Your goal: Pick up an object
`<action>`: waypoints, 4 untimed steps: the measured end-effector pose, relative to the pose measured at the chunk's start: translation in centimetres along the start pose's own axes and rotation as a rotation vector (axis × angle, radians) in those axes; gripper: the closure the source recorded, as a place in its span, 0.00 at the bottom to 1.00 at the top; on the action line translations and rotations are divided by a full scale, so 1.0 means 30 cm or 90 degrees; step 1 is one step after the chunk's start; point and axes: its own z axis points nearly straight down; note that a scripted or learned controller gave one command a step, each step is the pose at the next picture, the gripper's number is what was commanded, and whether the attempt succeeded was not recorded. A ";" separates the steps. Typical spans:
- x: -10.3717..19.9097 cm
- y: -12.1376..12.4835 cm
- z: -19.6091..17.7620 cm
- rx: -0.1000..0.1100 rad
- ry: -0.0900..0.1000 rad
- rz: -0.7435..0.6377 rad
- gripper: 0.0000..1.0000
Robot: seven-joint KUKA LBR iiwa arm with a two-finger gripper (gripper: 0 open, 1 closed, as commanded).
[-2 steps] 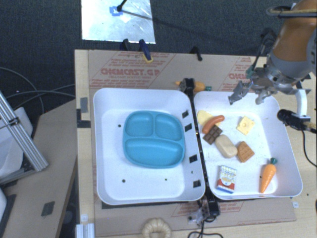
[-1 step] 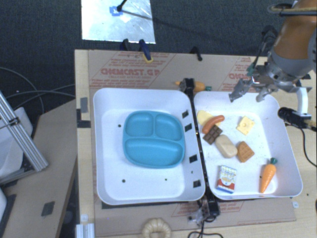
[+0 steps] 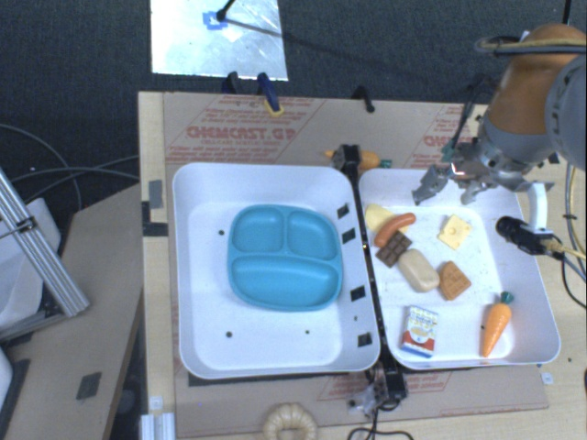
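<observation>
My gripper (image 3: 452, 191) hangs over the far edge of the right bin (image 3: 532, 333), its two fingers spread apart and empty. Below it in that bin lie a sausage (image 3: 395, 225), a pale yellow piece (image 3: 376, 215), a chocolate bar (image 3: 393, 247), a beige bread roll (image 3: 418, 270), a cheese slice (image 3: 455, 232), a brown cracker (image 3: 454, 280), a carrot (image 3: 496, 325) and a small carton (image 3: 420, 331). The cheese slice is the nearest item to the fingers, a little toward the front.
The left bin (image 3: 197, 246) holds a blue divided plate (image 3: 285, 256). A black divider (image 3: 362, 255) runs between the bins. A yellow object (image 3: 369, 160) lies behind the bins, a ring-shaped pastry (image 3: 291, 423) in front of them. A black attachment (image 3: 520, 235) juts over the right bin's edge.
</observation>
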 end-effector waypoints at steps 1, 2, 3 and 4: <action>0.009 0.009 0.140 0.000 0.000 0.000 0.00; -0.016 0.003 0.288 -0.001 0.000 0.000 0.00; -0.013 0.026 0.323 -0.014 0.000 0.000 0.00; -0.014 0.026 0.291 -0.014 -0.001 -0.001 1.00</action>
